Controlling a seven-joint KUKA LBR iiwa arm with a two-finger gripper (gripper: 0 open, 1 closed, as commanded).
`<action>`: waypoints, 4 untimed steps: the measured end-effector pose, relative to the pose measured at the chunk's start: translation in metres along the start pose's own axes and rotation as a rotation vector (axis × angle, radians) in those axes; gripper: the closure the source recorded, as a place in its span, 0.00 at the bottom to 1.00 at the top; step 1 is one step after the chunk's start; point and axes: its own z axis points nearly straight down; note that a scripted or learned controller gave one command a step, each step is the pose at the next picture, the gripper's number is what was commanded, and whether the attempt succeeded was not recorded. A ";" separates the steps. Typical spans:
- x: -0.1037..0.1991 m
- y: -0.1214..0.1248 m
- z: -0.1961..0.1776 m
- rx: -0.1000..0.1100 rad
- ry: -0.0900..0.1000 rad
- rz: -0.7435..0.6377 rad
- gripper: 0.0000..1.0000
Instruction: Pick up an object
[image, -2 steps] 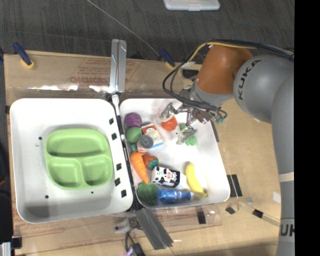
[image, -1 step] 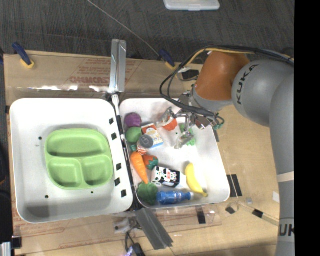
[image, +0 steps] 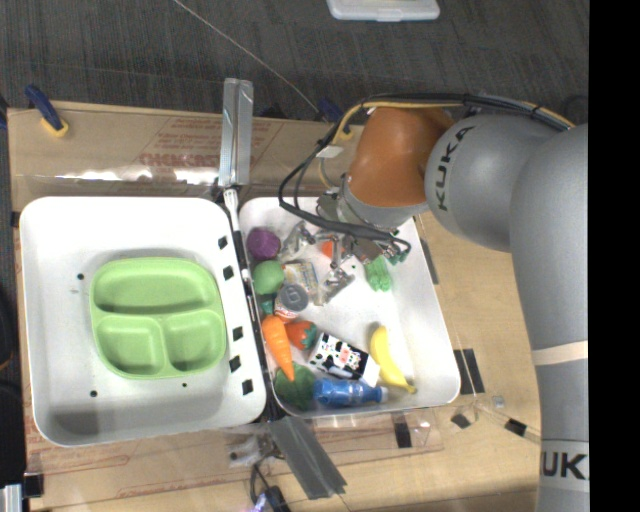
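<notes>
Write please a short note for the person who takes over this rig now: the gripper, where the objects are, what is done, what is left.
Gripper: low in the right bin, over its upper part; fingers cannot be judged, no object seen between them.
Objects, all in the right bin: purple ball, green ball, carrot, banana, blue bottle.
Left bin: green divided tray.
Done: no pick confirmed.
Left: grasp one object and lift it.
</notes>
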 end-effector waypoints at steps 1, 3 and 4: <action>-0.003 0.002 -0.007 -0.003 -0.003 -0.004 1.00; -0.018 0.004 -0.124 -0.002 -0.005 0.168 1.00; -0.019 0.004 -0.130 -0.003 -0.004 0.166 1.00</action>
